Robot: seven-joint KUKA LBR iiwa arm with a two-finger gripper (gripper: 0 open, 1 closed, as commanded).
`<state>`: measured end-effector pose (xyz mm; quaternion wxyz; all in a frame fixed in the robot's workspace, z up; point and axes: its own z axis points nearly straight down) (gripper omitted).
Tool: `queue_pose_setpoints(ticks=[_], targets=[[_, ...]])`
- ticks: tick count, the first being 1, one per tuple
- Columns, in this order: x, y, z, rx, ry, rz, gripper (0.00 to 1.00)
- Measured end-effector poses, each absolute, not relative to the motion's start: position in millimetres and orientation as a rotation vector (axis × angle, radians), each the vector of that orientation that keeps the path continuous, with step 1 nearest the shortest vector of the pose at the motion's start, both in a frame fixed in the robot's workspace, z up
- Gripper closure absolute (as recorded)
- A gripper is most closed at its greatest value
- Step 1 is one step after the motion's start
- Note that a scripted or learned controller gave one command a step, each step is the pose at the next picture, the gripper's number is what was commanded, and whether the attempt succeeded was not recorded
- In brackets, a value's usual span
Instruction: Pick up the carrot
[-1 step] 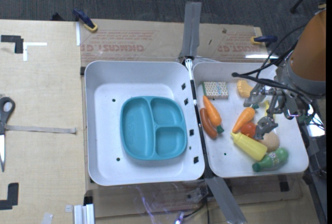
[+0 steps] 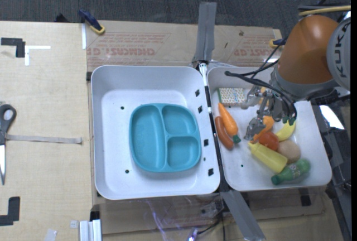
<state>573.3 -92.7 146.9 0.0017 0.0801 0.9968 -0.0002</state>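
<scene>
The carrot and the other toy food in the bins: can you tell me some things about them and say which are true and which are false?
1. The carrot lies in the right bin. True.
2. The carrot sits on the blue tray. False: the divided tray is in the left bin, and no food lies on it.
3. The gripper hovers over the right bin. True.
4. The yellow bottle is in the left bin. False: it lies in the right bin, near the green bottle.
5. The carrot is between the gripper's fingers. False: it lies apart, to the gripper's left in the view.
</scene>
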Motion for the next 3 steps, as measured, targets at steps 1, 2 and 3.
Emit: queue_pose_setpoints(ticks=[1,2,3], targets=[[574.0,-92,93,0.246,3.13,-0.001,0.0],[576.0,-92,103,0.242,3.124,-0.003,1.0],[504.8,-36,192,1.018,2.969,0.0,1.0]])
